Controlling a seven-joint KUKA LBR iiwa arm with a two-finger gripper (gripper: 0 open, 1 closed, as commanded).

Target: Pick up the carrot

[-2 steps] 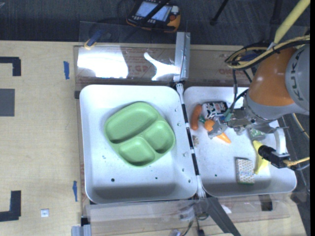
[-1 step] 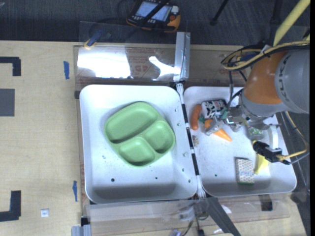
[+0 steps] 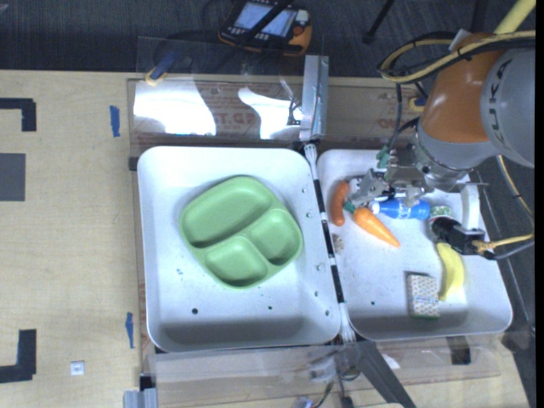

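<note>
An orange carrot [image 3: 375, 226] lies in the right bin [image 3: 493, 313], near its upper left, with its tip pointing down and to the right. My gripper [image 3: 381, 190] hangs just above the carrot's thick end, coming in from the right under the orange wrist band. Nothing shows as lifted; the carrot rests on the bin floor.
A small orange-brown piece [image 3: 339, 203] lies by the right bin's left wall. A blue object [image 3: 406, 210] sits right of the carrot, partly under the gripper. A banana [image 3: 451, 270] and a sponge [image 3: 422, 295] lie lower right. The left bin [image 3: 157, 253] holds a green divided plate [image 3: 241, 230].
</note>
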